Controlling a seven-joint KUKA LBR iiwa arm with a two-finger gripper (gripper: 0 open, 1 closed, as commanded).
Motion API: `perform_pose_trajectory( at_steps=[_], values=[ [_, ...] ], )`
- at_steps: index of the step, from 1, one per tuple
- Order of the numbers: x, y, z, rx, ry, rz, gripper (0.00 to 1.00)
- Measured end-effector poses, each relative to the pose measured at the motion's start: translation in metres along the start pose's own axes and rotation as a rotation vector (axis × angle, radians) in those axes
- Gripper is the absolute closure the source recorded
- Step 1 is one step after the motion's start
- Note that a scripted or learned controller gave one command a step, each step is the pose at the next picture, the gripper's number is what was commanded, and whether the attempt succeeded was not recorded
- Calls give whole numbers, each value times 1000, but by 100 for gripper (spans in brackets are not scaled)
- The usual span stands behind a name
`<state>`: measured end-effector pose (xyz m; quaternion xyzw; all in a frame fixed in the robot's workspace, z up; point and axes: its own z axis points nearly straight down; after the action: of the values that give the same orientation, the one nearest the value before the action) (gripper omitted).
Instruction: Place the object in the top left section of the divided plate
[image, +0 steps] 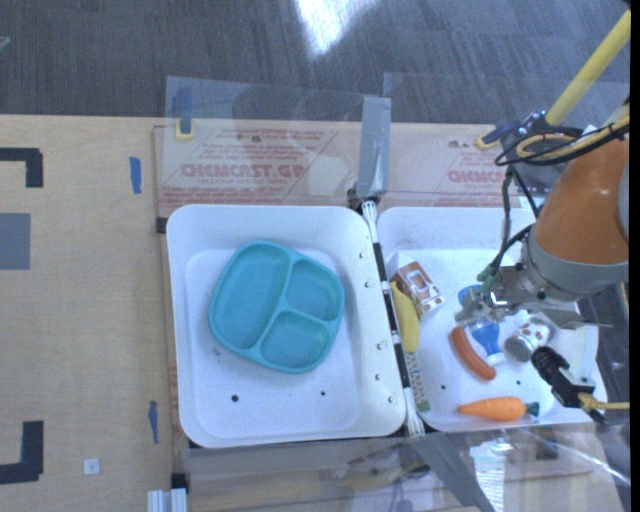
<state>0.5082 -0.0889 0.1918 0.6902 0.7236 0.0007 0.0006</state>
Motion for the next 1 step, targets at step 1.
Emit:
perform_pose_trajectory(
  at_steps=[1],
  values=[
    [78, 23, 8, 1, -1, 130, 100]
  ],
)
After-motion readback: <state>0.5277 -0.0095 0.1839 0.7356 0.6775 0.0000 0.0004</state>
